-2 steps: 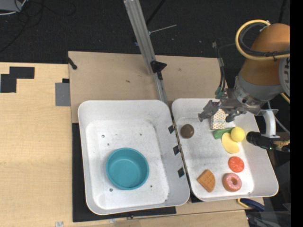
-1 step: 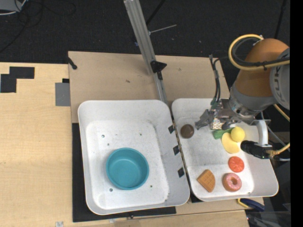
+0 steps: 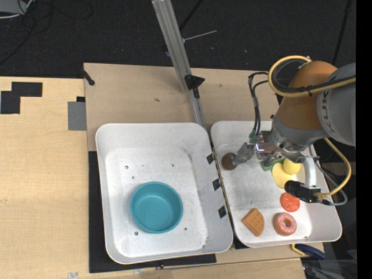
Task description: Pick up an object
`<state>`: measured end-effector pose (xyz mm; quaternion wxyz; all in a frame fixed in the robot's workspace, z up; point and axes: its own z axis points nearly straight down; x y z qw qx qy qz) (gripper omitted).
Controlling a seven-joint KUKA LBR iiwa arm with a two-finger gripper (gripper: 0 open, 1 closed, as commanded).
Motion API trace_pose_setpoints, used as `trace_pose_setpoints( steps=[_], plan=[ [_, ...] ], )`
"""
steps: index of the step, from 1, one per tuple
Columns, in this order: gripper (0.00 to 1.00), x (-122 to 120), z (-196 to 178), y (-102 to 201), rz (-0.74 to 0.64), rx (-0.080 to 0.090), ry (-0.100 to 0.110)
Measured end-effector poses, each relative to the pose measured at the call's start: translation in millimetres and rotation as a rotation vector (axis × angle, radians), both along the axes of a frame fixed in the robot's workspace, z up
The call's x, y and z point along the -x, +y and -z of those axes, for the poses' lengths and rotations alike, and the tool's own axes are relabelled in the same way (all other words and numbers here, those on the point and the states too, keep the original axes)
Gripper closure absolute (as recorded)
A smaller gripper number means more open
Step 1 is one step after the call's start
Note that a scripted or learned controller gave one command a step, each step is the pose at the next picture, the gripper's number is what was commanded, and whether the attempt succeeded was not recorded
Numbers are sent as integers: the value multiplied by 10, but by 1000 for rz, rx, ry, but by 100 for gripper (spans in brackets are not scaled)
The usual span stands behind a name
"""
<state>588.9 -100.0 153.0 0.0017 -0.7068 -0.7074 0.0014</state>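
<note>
The arm reaches in from the right and hangs over the right bin [image 3: 232, 214], and its pincer [image 3: 256, 151] is low, near the upper left part of that bin. Whether the pincer is wide or narrow cannot be told, because the wrist covers much of it from this slanted view. Just beside its tip lies a small brown ball [image 3: 228, 161], close to the wall between the two bins, and this seems the most likely thing to take; nothing can be seen held at this moment. To do the step well, the robot should probably bring the pincer straight above the ball, with room on both sides, and go down far enough to close around its middle, since a round thing can easily roll away or slip toward the wall. It should lift slowly and avoid pushing the neighbours. The count in the right bin is: one brown ball, one yellow object [image 3: 286, 172] partly under the wrist with a little green at its side, one red object [image 3: 290, 202], one pink ring like a doughnut [image 3: 285, 224], and one orange wedge [image 3: 253, 221]. The left bin [image 3: 116, 150] holds one teal bowl [image 3: 156, 207]. Both bins, two in total, stand side by side on the desk [image 3: 40, 185].
</note>
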Motion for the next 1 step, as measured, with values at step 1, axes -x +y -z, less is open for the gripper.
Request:
trace_pose_setpoints(
  steps=[1],
  plan=[
    [0,-56,515,-67,0,0,0]
  ],
)
